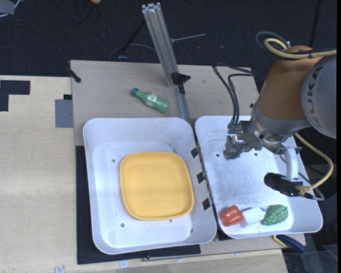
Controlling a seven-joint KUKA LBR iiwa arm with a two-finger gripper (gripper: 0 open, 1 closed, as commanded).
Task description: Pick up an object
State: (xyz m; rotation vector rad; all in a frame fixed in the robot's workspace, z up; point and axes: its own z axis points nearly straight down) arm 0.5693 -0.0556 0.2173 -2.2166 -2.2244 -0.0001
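In the right bin (238, 181), three small things lie near the front edge: a red-orange pepper-like piece (231, 214), a white piece (252, 215) and a green bumpy piece (274, 214). A yellow square plate (156, 184) lies flat in the left bin (102, 152). My gripper (233, 148) hangs over the upper left part of the right bin, well behind the three small things, with nothing seen between its fingers.
A green bottle (150, 99) lies on its side on the bench behind the left bin. A slanted metal rail (165, 44) rises behind the bins. The arm's orange and grey body (290, 95) covers the right bin's far right part.
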